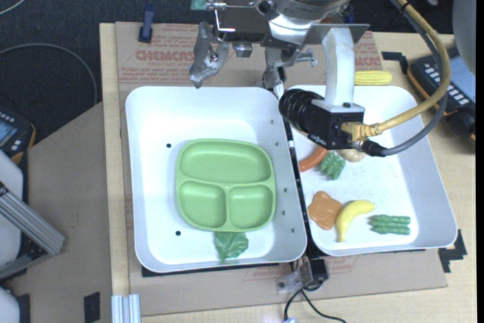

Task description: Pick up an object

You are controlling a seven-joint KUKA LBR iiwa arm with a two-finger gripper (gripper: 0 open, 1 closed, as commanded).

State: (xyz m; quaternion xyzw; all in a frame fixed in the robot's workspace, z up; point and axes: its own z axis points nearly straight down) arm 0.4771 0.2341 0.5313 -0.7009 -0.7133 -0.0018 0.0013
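Grey metal fingers (234,60) of my gripper (238,64) stand spread, gripping nothing, above the left bin's (144,163) far rim. That bin holds a green tray (224,184) and lettuce leaf (231,244). The right bin (423,185) holds a banana (350,215), toast (324,209), asparagus (390,223), broccoli (331,166).

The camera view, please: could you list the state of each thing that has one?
green divided plate: upright, nothing in its compartments
lettuce leaf: flat beside the plate
banana: lying on its side
toast slice: flat, touching the banana
asparagus bundle: lying flat
corn cob: lying flat
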